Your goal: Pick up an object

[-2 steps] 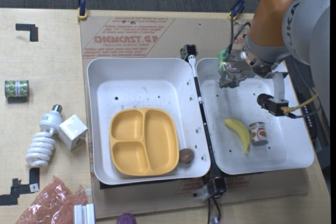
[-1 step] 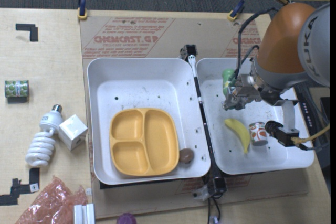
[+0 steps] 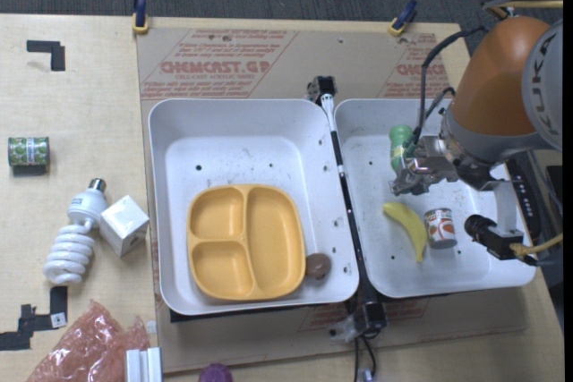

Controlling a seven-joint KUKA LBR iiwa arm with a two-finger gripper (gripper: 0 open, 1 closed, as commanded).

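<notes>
1. The gripper point(image 3: 410, 179) hangs low in the right bin point(image 3: 376, 277); whether it grips anything, I cannot tell
2. A green bottle point(image 3: 399, 144) stands just beside it
3. A banana point(image 3: 407, 229) and small can point(image 3: 440, 227) lie nearby

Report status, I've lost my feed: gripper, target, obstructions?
Gripper low in right bin, beside green bottle. Banana, can close by.

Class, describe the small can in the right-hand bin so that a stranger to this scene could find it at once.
Find the right white bin, where the arm reaches in. Near its front right lies a yellow banana; the small can stands just right of it. It is the only cylinder there, with a red and white label, unlike the green object further back.
</notes>
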